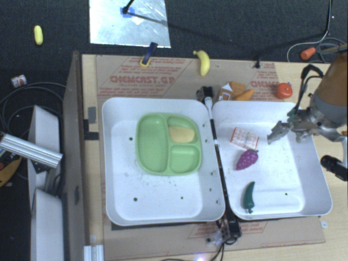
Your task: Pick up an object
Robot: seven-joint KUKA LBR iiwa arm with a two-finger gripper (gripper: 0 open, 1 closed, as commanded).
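Camera view, hand (288, 131) low over right bin (312, 167), possibly empty

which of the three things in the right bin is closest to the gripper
The red-and-white packet: it lies just left of the gripper, while the purple grapes and green pepper sit farther down.

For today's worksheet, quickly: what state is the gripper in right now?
Gripper: open, holding nothing, above the right bin.
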